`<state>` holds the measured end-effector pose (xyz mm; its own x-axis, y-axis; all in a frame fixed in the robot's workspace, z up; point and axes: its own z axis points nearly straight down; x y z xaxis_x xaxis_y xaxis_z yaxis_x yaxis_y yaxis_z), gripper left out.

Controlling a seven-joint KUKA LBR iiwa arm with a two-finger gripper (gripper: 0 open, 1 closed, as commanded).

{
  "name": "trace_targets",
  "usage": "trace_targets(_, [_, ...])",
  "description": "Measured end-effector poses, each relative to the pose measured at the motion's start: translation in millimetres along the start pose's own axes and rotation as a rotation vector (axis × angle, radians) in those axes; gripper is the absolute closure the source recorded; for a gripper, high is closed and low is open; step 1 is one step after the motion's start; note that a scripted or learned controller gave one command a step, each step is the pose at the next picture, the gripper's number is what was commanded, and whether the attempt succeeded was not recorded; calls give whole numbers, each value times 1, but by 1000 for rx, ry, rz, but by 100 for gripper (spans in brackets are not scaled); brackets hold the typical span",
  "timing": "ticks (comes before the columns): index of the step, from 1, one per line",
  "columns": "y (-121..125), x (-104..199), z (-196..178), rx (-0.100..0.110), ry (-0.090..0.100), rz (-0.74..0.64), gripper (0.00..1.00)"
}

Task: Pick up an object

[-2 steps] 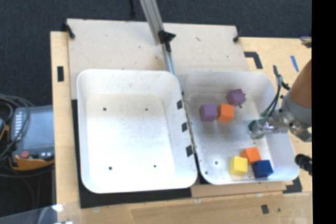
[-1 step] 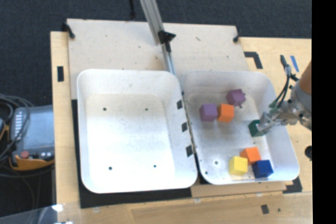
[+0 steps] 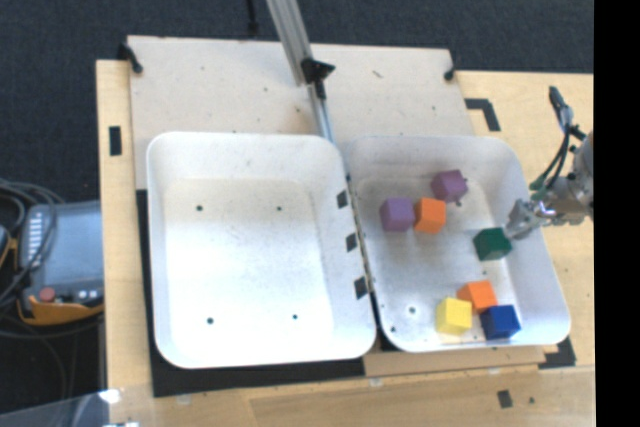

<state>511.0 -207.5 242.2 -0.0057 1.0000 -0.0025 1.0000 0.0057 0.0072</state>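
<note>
Hovering at the right rim, green block just beside the hand

Starting over on the left: a grey control pendant (image 3: pixel 62 260) with cables sits off the surface's edge, on the dark floor. Next comes the left bin (image 3: pixel 250 245), white and shallow, its floor speckled with a few dark dots. A slim aluminium post (image 3: pixel 285 10) slants down from the top and meets the gap between the two bins.

Now the right bin (image 3: pixel 400 165), and this is where the blocks are. A purple block (image 3: pixel 397 213) touches an orange block (image 3: pixel 430 215) near the middle, with a second purple piece (image 3: pixel 450 184) just above and right of them. Down at the near edge, a yellow block (image 3: pixel 454 315), a smaller orange block (image 3: pixel 481 294) and a blue block (image 3: pixel 500 321) huddle together.

And at the far right, a green block (image 3: pixel 491 243) lies by the bin's right wall, with the hand (image 3: pixel 527 218) just beside it, up and to the right. Nothing sits between its tips; whether they are spread or closed, I cannot tell.
</note>
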Motion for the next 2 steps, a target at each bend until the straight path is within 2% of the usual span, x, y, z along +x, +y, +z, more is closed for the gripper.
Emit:
trace_targets(1, [28,52,5,4,3,-2,100])
trace_targets(2, [47,92,8,4,2,-1,100])
